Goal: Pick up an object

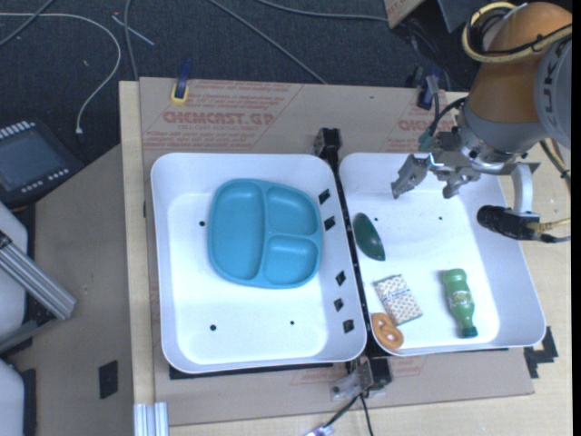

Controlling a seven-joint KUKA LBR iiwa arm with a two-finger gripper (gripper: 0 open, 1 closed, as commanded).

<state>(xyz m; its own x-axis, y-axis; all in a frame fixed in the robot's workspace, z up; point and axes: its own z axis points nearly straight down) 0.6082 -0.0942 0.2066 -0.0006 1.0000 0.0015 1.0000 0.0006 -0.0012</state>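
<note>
My gripper (428,181) hangs over the back of the right bin (508,271), its two fingers spread apart with nothing between them. In that bin lie a dark green leaf-shaped object (368,236) by the left wall, a small patterned packet (398,299), an orange ring-shaped item (388,331) at the front left, and a green bottle (459,302) lying at the front right. All of them sit in front of the gripper and apart from it.
A blue divided plate (265,232) rests in the left bin (182,280). A black divider with clips (338,234) runs between the bins. A black cylindrical part (505,221) juts in at the right bin's right side. Cables lie on the floor behind the bench.
</note>
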